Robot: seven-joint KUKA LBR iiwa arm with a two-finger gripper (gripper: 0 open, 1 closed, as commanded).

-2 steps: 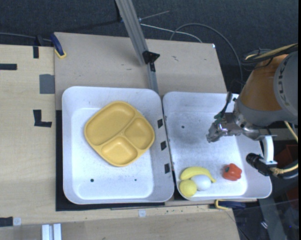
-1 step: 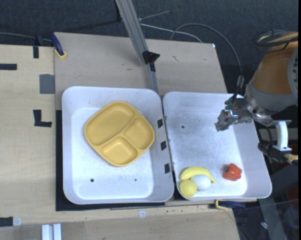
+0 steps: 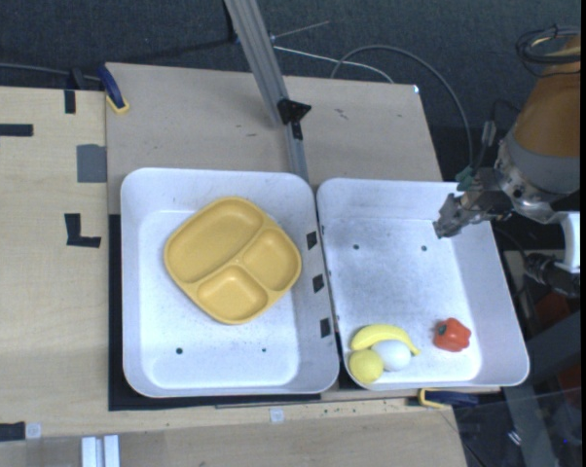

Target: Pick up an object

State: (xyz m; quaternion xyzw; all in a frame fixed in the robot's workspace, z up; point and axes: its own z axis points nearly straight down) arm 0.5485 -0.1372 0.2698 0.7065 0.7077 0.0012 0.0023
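On the pale wooden worktop (image 3: 40, 290) two shallow white bins sat side by side; the left bin (image 3: 142, 261) held a yellow plastic plate with three compartments (image 3: 233, 260), lying flat near its middle; the right bin (image 3: 410, 261) carried, along its near edge, a yellow banana (image 3: 381, 336) curved over a yellow lemon-like ball (image 3: 365, 366) and a white egg-shaped piece (image 3: 395, 356), all touching, with a small red pepper (image 3: 452, 335) just to their right; the dark gripper (image 3: 452, 217) hovered over that bin's far right edge, well apart from the toys, holding nothing visible; how far it stood open could not be told.
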